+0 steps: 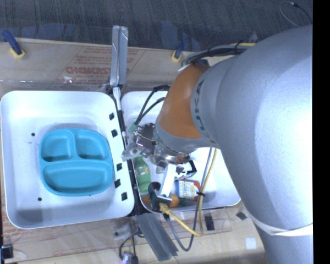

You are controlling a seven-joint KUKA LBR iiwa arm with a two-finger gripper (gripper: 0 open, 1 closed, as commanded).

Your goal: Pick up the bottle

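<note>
Grey arm [264, 131] with its orange band [181, 106] reaches in from the right and covers most of the right bin [228, 197], leaning down toward that bin's left side. Its wrist hardware and the gripper [154, 172] sit low over the bin's near-left part, just beside the divider between the two bins. Whether the jaws are wide, narrow or closed on something I cannot tell: the metal and white parts of the wrist lie over them, and no object can be seen clearly between them.

A small bottle [186, 190], with a pale body, a blue and white label and a reddish cap end, lies on its side in the right bin near the front wall, just right of the gripper and partly under the cables. Whether the gripper touches it cannot be told. Something green [143, 175] and something orange [173, 201] lie close by in the same corner, too hidden to name. A yellow cable [201, 213] loops down over the bin's front edge.

In the left bin [22, 202] a blue divided tray [75, 161] rests flat at the centre, well apart from the arm. Both bins stand on the worktop [55, 56].
</note>
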